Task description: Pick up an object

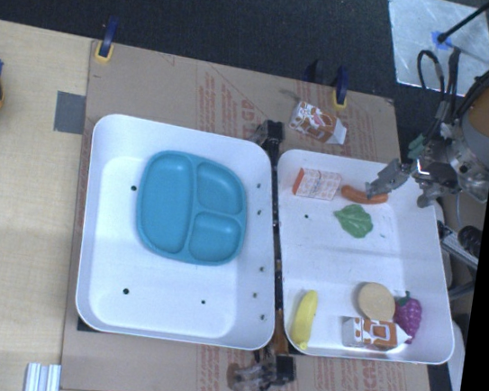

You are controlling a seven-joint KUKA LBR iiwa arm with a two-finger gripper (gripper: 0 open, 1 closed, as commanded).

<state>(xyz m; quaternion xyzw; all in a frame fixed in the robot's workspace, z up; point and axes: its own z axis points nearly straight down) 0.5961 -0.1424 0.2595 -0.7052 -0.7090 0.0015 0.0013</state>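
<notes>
Two white bins sit on the bench: the left bin [105,215] and the right bin [418,252]. The left one holds one blue divided plate [193,207], with three compartments. The right one holds seven loose items: one orange-and-white carton [317,185], one orange sausage-like piece [361,196], one green leaf [354,220], one yellow banana [304,317], one tan round piece [376,301], one purple grape bunch [409,315], and one small printed box [372,333]. One more packet [317,123] lies outside (beyond the bins). Two blue clamps [109,31] hold the board's far edge.
</notes>
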